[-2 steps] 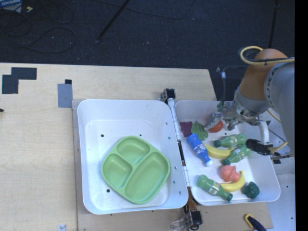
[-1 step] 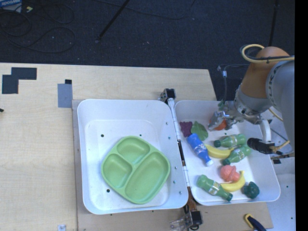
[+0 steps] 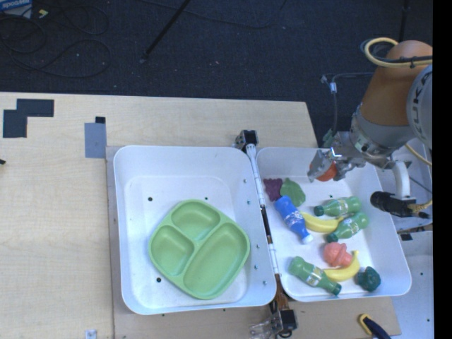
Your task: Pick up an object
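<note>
We can read no text, brand or number anywhere; the blue bottle carries a white label, but its print is too small to make out.

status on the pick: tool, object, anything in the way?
Tool over the right bin's far end, something orange-red at its tip; grasp unconfirmed. Purple and green toys close below-left. Green divided plate in left bin.

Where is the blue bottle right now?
The blue bottle lies in the right bin, near its left wall, just below the purple and green items and beside a banana.
</note>
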Tool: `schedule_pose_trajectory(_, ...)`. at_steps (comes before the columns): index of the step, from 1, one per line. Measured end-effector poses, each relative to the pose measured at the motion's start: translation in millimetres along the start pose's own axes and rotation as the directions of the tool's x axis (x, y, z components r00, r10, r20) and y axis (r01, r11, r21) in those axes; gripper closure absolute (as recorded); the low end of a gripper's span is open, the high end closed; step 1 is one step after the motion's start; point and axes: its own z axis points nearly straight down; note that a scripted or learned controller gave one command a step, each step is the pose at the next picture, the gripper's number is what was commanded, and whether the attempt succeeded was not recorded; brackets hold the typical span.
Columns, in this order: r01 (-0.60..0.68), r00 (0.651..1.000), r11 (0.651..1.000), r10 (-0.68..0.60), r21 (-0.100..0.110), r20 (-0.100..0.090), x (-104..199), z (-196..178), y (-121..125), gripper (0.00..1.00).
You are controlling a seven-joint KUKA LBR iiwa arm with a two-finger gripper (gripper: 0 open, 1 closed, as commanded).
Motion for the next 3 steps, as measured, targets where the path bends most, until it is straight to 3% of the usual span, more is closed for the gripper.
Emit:
schedule_pose_trajectory(1, 0.001, 1.0, 1.0, -0.001, 0.001, 0.0, 95, -5, 11, 1.0)
schedule_pose_trajectory(2, 0.0, 1.0, 1.0, 0.0, 0.002, 0.0, 149, -22, 4, 1.0)
schedule_pose_trajectory(3, 0.002, 1.0, 1.0, -0.002, 0.003, 0.001, 243, -33, -46, 1.0)
